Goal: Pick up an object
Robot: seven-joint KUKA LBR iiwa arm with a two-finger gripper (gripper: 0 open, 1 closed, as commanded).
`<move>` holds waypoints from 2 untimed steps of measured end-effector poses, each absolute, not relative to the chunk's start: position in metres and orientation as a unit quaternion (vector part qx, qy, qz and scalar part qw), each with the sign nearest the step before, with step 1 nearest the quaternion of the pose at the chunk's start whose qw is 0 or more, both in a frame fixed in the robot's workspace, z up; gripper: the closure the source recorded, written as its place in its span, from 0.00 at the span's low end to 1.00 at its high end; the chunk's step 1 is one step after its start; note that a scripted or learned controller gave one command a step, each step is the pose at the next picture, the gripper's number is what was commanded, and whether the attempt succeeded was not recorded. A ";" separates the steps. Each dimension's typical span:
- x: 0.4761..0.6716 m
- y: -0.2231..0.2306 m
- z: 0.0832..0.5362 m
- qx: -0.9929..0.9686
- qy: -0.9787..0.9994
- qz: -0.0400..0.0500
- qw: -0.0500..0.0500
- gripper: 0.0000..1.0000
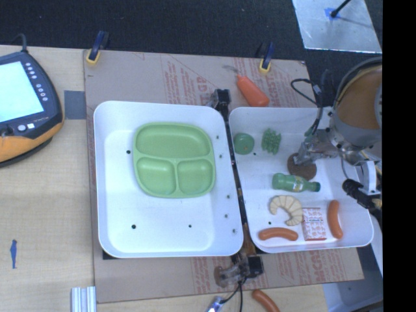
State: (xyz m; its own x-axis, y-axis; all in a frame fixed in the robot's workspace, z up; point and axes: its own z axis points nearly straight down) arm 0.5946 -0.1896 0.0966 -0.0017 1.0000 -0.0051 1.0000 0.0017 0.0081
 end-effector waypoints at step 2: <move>0.553 -0.212 0.158 0.706 0.708 -0.001 -0.001 0.00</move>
